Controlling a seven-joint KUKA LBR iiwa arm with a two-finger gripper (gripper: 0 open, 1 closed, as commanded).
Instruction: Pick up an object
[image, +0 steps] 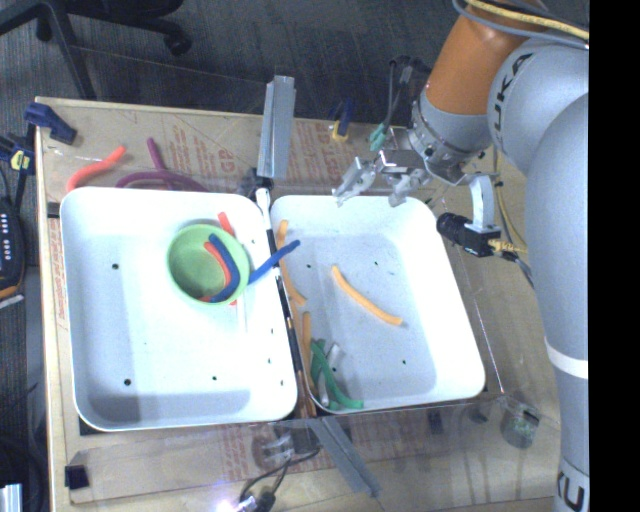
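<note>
The end effector (377, 185) hung above the far rim of the right bin (455, 330), its two fingers spread apart and nothing between them. It was held high and clear of the contents, which I judge to be a waiting position from which a descent could be chosen; no grasp had been made yet.

The task did not name one object, so several were possible. The most exposed one was the orange strip (368, 297), which lay alone near the middle of the right bin floor, well apart from the walls. It was long, thin and slightly curved, lying at a slant (it looked soft, like a piece of rubber or tube, but this is only my impression). Because it lay flat, the fingers would need to close across its narrow width.

Other things were crowded along the left wall of that bin: a second orange piece (291, 290) and, near the front corner, a green tool (330, 378) with grey parts. They would be harder to reach, because the wall leaves little room for a finger.

In the left bin (100, 330) stood a green bowl (190, 262) holding a red curved piece (220, 250) and a blue curved piece (238, 265), with a blue stick (272, 262) leaning across toward the divide between the bins. The table (200, 135) behind carried some loose cables.
</note>
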